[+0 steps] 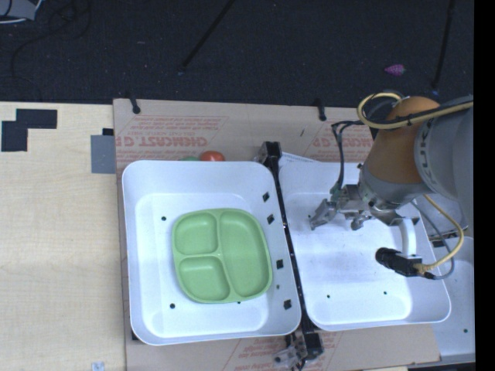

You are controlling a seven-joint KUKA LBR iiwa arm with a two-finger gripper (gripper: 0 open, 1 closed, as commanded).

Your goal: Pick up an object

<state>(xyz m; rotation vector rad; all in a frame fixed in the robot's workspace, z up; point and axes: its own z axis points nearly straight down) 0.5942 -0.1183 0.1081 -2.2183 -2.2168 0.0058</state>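
The bench carried 2 shallow white bins side by side, the left bin [147,207] and the right bin [363,300], meeting along a dark divider that ran from about 12 o'clock to 6 o'clock through the middle of the view. In the left bin lay a light green plate [221,255] with 3 compartments, flat on the floor of the bin and a little toward 5 o'clock from the bin's centre, apart from every wall. Beyond the far rim of that bin, at its 12 o'clock edge, a small red-orange object [212,157] showed just outside the bin, with a trace of green beside it; what it was could not be told. The arm [402,153] came in from 3 o'clock, its orange band above the wrist, and its gripper [338,212] hung over the far part of the right bin, toward 11 o'clock from that bin's centre, well apart from the plate. Its metal fingers [321,217] pointed toward 9 o'clock and stood spread apart, with nothing seen between them. A black cable fitting [396,260] hung at 4 o'clock from the gripper, over the right bin's floor.
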